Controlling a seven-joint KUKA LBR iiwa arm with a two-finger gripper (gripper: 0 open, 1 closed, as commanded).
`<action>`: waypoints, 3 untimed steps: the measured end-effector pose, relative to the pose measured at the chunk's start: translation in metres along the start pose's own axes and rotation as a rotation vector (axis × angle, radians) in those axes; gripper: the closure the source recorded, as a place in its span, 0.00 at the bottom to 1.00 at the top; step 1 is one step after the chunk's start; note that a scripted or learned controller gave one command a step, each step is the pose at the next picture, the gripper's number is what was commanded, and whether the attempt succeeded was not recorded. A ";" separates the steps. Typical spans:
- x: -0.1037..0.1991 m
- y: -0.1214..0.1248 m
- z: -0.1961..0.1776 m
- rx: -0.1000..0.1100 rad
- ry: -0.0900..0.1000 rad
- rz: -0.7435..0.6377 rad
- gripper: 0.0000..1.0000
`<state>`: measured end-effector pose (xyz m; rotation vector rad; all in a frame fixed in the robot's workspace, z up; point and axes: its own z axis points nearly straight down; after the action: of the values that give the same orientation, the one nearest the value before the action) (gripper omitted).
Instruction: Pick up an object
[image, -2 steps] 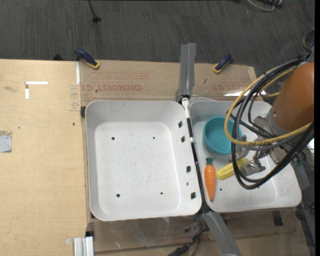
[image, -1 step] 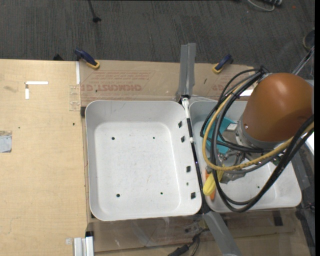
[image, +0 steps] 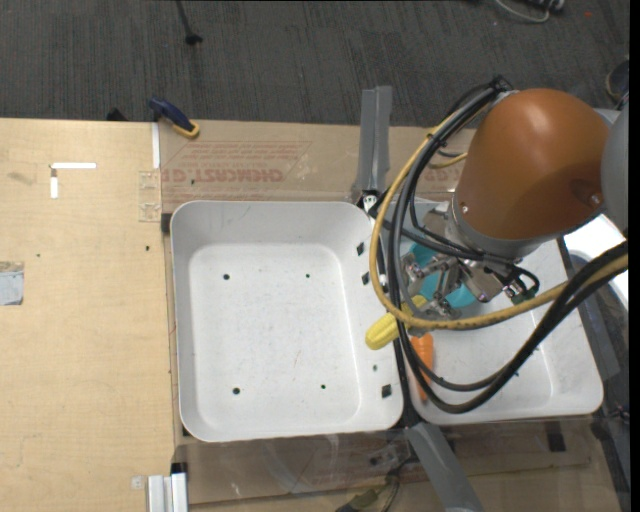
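The arm's orange band (image: 535, 165) hangs over the right bin (image: 570, 395) and hides most of it. Below it my gripper (image: 452, 282) reaches down into the bin's left part, half buried among black and yellow cables. A teal object (image: 458, 296) lies right under the gripper; whether it is held is hidden. A yellow object (image: 380, 332) rests at the rim between the two bins. Just right of it an orange object (image: 424, 350) lies in the right bin.
The left bin (image: 190, 330) stands beside the right one, its floor white with small dark holes. Cable loops (image: 470, 395) sag across the right bin's front. A grey post (image: 375, 140) rises behind the bins. A blue and yellow clamp (image: 172, 115) lies at the bench's far edge.
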<state>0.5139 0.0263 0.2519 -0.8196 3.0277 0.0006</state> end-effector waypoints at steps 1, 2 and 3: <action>0.044 -0.111 -0.036 0.001 0.000 -0.042 1.00; 0.075 -0.104 0.160 -0.001 0.002 -0.195 1.00; 0.042 -0.109 0.001 0.000 -0.001 -0.281 1.00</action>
<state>0.5328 -0.0893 0.2509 -1.2358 2.8822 -0.0009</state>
